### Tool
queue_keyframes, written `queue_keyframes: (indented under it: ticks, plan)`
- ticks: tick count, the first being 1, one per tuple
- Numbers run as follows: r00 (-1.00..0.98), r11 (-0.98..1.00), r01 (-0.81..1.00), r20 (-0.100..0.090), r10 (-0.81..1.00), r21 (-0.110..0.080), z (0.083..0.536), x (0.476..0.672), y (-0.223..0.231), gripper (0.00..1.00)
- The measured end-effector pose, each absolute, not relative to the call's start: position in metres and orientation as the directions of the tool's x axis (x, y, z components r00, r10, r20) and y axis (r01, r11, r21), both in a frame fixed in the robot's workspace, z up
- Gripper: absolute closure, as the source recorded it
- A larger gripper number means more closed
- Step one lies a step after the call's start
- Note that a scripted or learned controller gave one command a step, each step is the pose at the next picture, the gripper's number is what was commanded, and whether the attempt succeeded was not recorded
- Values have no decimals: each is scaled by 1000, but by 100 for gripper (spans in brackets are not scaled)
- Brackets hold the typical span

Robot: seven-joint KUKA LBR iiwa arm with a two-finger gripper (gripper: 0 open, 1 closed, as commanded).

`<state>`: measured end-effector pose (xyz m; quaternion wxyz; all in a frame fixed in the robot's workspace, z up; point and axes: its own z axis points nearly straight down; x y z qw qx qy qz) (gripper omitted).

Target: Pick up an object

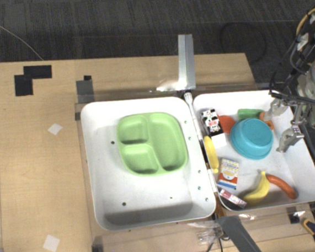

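My gripper (284,124) hovers at the right bin's (314,189) right side, just right of a blue bowl (252,138). Its two fingers stand apart, open, with nothing between them. Around the bowl lie a green piece (250,112), a red piece (227,123) and a black-and-white cow-pattern carton (210,121). A yellow item (210,153) rests along the bin's left wall. Nearer the front lie a small orange-and-white box (229,172), a banana (257,189), an orange sausage (281,186) and a flat packet (231,197).
The left bin (96,156) holds a green divided plate (151,142). A metal post (187,61) stands behind the wall between the bins. Dark cables and arm parts (307,42) crowd the right edge.
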<state>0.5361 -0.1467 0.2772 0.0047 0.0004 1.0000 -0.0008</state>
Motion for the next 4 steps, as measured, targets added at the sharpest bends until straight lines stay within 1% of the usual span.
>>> queue_keyframes:
  ticks: [1,2,3,4]
  plan:
    - [-997,997,83,1,83,1,168,522,-174,0]
    - [-992,992,-127,-26,-127,-13,100,496,-165,0]
    - [-947,947,-320,-33,-320,-25,100,510,-137,0]
    - [-999,999,40,15,40,3,88,667,-127,0]
